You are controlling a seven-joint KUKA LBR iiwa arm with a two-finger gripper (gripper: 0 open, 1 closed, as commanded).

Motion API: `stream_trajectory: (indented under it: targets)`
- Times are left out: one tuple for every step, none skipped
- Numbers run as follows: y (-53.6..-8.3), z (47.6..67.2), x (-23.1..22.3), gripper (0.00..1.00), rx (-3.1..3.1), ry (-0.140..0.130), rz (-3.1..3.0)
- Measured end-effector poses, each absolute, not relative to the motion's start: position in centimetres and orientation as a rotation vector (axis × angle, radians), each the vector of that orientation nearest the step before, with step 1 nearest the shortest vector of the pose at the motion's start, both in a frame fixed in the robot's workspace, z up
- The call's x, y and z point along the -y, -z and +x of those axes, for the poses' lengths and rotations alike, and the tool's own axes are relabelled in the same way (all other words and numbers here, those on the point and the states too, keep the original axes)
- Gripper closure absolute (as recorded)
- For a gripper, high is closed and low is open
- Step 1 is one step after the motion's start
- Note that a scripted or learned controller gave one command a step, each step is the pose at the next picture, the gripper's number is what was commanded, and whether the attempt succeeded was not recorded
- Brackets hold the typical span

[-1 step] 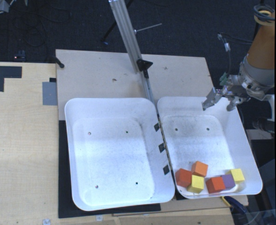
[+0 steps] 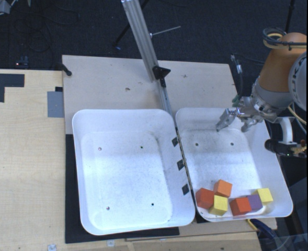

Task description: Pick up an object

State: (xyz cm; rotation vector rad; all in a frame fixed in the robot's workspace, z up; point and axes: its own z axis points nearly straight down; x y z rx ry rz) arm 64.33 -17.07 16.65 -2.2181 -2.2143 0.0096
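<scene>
At the 5 o'clock corner of the right bin [image 2: 236,156], six small blocks are being kept in a tight cluster against the near wall: a red block [image 2: 205,197], an orange block [image 2: 223,187], a yellow block [image 2: 219,205], a second red block [image 2: 240,206], a purple block [image 2: 254,202] and a second yellow block [image 2: 265,195]. The two yellow blocks are sitting at the ends of the group, the purple one touching the red one beside it. The left bin [image 2: 127,166] is lying just beside, toward 9 o'clock, black clips being seen along the shared rim. A slanted aluminium rail [image 2: 143,41] is rising from between the bins toward 12 o'clock. The gripper [image 2: 236,118] is being held over the far edge of the right bin, toward 1 o'clock, well apart from the blocks. Its fingers are being held spread apart, nothing being gripped between them. The arm [image 2: 279,72] is being extended from 3 o'clock, its orange band showing above the wrist.
</scene>
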Motion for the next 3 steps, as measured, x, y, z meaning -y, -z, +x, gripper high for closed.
stream_trajectory:
  targets:
    - [-24.8,65.1,19.4,0.0,2.225,0.004,-2.228]
    - [-27.6,64.1,18.7,0.0,2.223,0.001,-2.222]
    - [-27.7,66.8,18.7,0.0,2.226,0.0,-2.218]
